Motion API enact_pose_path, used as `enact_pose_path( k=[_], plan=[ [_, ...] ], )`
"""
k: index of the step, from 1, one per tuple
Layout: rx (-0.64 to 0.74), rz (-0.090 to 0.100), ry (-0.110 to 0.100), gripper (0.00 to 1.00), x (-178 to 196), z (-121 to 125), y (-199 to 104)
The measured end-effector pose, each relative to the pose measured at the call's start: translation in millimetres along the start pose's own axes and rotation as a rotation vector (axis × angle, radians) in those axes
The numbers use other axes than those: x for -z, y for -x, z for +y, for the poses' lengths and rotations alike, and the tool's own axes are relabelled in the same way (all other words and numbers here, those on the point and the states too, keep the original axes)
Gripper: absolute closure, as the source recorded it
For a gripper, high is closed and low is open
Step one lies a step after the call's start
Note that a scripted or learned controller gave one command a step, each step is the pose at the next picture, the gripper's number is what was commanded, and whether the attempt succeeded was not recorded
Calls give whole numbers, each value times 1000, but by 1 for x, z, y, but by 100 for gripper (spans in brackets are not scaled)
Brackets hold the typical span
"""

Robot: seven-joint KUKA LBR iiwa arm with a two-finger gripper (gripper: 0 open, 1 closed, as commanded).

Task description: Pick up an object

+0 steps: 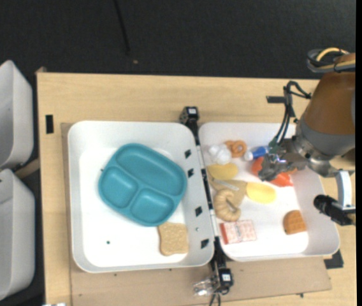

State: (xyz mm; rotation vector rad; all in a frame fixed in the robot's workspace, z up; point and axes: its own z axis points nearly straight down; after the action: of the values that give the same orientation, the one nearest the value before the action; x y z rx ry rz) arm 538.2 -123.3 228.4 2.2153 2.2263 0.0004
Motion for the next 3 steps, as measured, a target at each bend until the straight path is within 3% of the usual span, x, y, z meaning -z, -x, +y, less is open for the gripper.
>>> enact_pose_path(
  k=[1,2,3],
  plan=[
    [2,2,1,100,20,-16,-46],
    [-1,2,-1,100,16,-12,-64],
    [-4,2,-1,100,22,-18,-63]
  ],
)
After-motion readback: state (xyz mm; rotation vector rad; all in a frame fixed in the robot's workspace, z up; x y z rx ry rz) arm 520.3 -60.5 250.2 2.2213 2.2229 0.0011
